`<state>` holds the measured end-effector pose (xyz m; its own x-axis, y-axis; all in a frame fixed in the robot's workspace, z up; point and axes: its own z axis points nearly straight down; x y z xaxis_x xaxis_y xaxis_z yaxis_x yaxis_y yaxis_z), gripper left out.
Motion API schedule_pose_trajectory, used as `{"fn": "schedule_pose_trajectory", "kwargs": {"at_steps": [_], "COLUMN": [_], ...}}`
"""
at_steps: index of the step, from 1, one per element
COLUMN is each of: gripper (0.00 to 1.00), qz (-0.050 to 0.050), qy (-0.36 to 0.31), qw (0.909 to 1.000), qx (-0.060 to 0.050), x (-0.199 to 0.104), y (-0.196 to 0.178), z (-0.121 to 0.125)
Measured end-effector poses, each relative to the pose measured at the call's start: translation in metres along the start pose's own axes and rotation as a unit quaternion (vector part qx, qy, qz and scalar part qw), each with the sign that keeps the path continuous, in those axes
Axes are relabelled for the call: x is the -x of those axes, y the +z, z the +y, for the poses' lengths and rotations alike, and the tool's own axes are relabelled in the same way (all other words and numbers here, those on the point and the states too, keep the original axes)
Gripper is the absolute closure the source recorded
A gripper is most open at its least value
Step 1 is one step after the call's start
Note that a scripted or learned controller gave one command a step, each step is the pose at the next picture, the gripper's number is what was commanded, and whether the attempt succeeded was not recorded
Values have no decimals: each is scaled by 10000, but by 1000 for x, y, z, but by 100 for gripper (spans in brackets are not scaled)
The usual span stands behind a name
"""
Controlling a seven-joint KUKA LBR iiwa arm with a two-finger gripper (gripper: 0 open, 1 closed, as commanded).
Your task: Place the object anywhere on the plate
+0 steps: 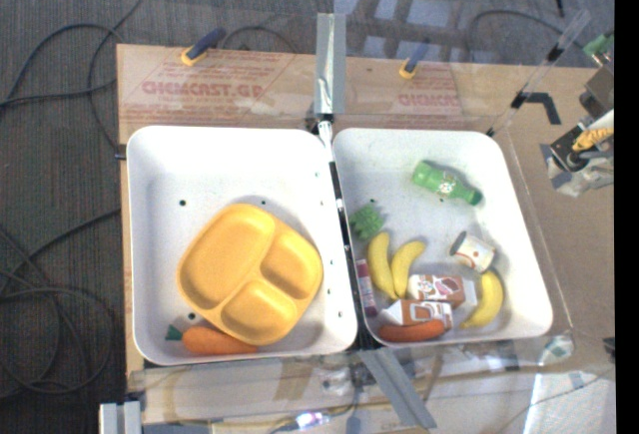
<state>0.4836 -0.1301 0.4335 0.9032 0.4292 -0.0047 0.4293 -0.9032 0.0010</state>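
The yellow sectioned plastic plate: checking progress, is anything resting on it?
No, the yellow sectioned plastic plate in the left white bin has bare compartments; an orange toy carrot lies beside its lower edge.

Glossy plastic plate [251, 285], matt white bins [150, 163], cardboard bench [230, 88].

Yellow 3-compartment plate [252, 272] in left bin, orange carrot [215, 342] touching its front edge

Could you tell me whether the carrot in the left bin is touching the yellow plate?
Touching. The camera view shows the carrot lying tight against the yellow plate's lower edge, with the rim overlapping it and no gap.
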Motion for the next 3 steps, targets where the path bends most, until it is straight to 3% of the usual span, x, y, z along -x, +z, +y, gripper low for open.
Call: {"fn": "schedule_pose_trajectory", "kwargs": {"at_steps": [1,2,3], "gripper": [100,100,100], "qz": [2,3,2], "qy": [1133,731,-320], "qw": [9936,9973,9995], "qx": [-9,0,0], "x": [9,22,41], "y": [0,0,0], "z": [21,47,86]}}
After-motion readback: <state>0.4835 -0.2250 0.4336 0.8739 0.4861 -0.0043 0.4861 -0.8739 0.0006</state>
